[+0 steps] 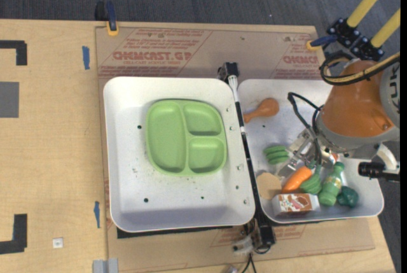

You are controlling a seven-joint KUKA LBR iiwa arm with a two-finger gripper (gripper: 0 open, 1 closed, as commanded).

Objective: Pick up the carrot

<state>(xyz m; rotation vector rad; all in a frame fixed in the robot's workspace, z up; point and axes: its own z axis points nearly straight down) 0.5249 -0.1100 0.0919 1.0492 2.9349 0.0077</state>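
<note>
two bins sat on the surface; in the right bin the tool, its opening impossible to tell, hung just over the carrot. judged step: closing in; next, a clean pinch.

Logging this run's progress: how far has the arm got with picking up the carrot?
Done: the arm has reached into the right bin and its end effector sits right over the carrot. In hand: closing in for a grasp; the view doesn't confirm a grip. Left: lifting, since the carrot lies low among the green toys and the small carton.
</note>
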